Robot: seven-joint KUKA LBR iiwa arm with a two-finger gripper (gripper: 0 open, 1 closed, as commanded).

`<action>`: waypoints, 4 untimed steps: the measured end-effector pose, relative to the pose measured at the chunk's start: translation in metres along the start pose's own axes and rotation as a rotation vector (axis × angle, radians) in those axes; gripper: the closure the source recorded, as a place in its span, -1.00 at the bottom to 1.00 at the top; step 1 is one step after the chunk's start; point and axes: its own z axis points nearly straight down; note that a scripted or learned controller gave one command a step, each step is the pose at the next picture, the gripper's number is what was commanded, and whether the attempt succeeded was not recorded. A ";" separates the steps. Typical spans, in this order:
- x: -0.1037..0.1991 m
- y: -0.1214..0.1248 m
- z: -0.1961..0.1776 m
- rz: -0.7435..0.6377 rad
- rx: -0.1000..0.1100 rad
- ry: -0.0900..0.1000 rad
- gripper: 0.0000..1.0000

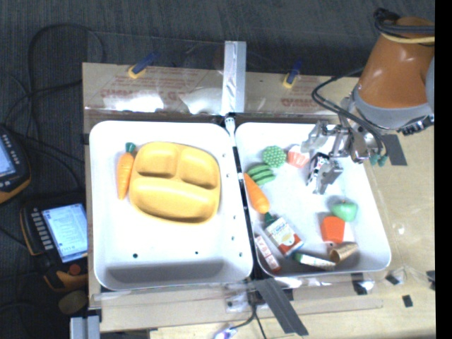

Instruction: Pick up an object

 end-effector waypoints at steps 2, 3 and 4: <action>0.065 -0.011 0.139 -0.094 0.003 -0.026 -1.00; 0.047 -0.034 0.144 -0.281 0.003 -0.014 -1.00; 0.086 -0.074 0.144 -0.294 0.005 -0.012 -1.00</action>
